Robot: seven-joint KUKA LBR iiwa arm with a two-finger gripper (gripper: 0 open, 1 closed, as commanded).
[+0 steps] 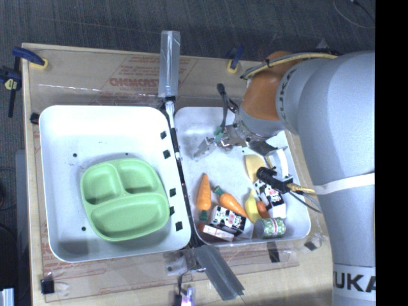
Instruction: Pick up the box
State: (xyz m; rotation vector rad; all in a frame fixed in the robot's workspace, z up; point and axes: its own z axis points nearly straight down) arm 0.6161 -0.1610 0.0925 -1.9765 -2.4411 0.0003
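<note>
**Gripper low in the right bin, box lying at the front wall**

The grey arm (331, 139) comes in from the right side and bends down over the right bin (191, 123). Its orange band (260, 97) is above the far part of this bin. The gripper (213, 142) is low in the far left part of the right bin, near the divider between the two bins. The two fingers stand apart, and nothing is between them. Under the gripper the white floor of the bin is bare.

The box (224, 222) is a small carton with a black and white pattern and a red edge. It lies flat at the near wall of the right bin, well apart from the gripper. Just behind it are two toy carrots: one carrot (203, 192) stands almost upright along the divider, and a second carrot (229, 202) lies at a slant beside it, very near to the box. To the right of the box there is a small green can (275, 227) on its side, near the front right corner. Above the can is another small carton (269, 193) with a black and white pattern, and a pale yellow piece (254, 166) lies behind it, partly under the arm.

In the left bin (57, 129) a green divided plate (125, 198) with three compartments rests on the floor.
</note>
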